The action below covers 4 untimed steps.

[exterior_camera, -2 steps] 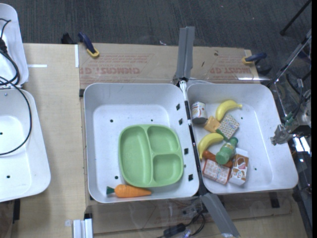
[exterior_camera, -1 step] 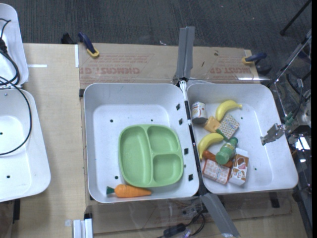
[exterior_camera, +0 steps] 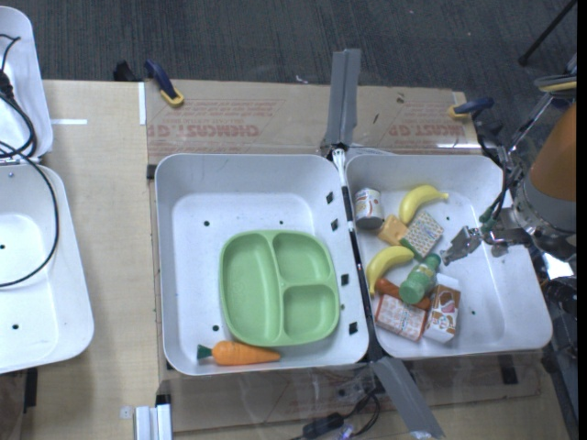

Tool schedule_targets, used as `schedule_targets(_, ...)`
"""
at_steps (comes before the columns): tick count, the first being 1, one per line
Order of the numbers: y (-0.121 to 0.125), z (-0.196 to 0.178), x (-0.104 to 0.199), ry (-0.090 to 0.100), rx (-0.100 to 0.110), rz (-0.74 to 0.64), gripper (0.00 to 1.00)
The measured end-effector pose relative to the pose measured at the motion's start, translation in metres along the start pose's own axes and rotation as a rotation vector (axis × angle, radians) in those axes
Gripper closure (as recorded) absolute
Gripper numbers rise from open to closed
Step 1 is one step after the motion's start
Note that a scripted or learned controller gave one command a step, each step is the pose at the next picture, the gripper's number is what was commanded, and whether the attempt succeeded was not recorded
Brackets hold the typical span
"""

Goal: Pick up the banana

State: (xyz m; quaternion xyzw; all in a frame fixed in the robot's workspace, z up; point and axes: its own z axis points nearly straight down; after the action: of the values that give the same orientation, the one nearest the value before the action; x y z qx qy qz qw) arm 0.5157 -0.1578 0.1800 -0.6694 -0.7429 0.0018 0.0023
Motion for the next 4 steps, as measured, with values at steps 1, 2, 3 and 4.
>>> schedule_targets(1, 0.083, 0.051, 0.035, -0.002, -0.002, -0.053, 0.0)
schedule_targets(2, 0.141, 0.088, 0.014, -0.004, 0.0, -0.098, 0.0)
schedule_targets(3, 0.147, 0.032, 0.021, -0.003, -0.005, 0.068, 0.0)
schedule_targets(4, 0.132, 0.09, 0.016, -0.001, 0.0, -0.023, 0.0)
